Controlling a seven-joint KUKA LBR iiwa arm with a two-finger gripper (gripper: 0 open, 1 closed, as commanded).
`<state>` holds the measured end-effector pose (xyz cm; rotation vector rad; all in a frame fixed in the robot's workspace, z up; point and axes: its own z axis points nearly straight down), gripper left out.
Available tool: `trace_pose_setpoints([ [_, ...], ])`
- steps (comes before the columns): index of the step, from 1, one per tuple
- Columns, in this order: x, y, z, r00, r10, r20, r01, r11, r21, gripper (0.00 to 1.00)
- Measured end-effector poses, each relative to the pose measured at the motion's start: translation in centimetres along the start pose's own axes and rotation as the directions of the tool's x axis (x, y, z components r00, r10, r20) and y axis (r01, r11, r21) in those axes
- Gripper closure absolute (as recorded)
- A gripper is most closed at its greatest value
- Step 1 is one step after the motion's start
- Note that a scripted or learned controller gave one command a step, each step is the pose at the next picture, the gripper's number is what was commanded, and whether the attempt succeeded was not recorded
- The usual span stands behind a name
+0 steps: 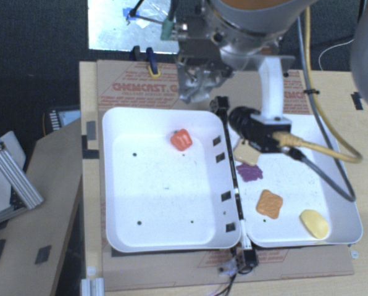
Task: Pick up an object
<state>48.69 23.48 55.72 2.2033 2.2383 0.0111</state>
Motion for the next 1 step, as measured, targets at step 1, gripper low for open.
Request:
trace_pose_setpoints([
  [1,-0.44,12.64,2.68,1.000,0.019,0.006,-0.019,1.000,0.004,1.00],
])
